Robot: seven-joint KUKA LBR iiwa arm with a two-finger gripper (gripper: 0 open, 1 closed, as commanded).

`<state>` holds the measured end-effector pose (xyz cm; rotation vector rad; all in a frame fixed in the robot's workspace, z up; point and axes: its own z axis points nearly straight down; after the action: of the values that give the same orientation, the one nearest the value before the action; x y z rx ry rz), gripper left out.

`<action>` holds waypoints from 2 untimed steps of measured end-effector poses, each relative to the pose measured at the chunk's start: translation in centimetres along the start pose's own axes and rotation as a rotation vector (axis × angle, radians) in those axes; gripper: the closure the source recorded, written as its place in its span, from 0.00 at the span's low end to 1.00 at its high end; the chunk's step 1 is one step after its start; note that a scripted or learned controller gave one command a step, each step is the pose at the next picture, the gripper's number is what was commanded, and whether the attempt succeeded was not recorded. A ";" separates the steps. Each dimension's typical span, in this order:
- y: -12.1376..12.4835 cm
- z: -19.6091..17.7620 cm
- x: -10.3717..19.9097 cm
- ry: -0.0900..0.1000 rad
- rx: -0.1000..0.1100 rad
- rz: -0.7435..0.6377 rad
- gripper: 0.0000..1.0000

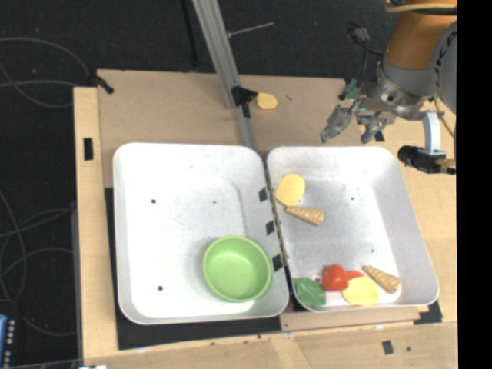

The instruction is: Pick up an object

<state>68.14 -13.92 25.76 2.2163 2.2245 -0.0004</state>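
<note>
White plastic forms the left bin [154, 206], where a green bowl [237, 268] sits upright near the front right corner. Just beyond the bins, a small yellow piece [267, 101] lies on the bare bench [169, 110] beside a slanting metal post [219, 44], whose top is cut off by the picture's upper edge. In the right bin [384, 198], a pale yellow round thing [290, 189] touches a tan cone [306, 215] near the dividing wall. At the front edge lie a green piece [309, 291], a red piece [335, 277], a yellow piece [360, 291] and a second cone [382, 278], crowded together so that their shapes are hard to read; they may be toy foods. The claw [355, 123] hangs above the bench just behind the right bin's far rim, its fingers spread apart with nothing between them, well apart from every object. The arm [419, 44] above it is cut off at the top right. No writing is legible.
</note>
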 end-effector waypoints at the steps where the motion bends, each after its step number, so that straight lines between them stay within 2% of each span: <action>1: 0.0 0.0 -0.1 -0.002 0.000 0.000 0.00; 2: 0.2 4.5 -1.0 -0.003 0.004 0.005 0.00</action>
<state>68.30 -14.88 21.29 2.2220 2.2200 -0.0079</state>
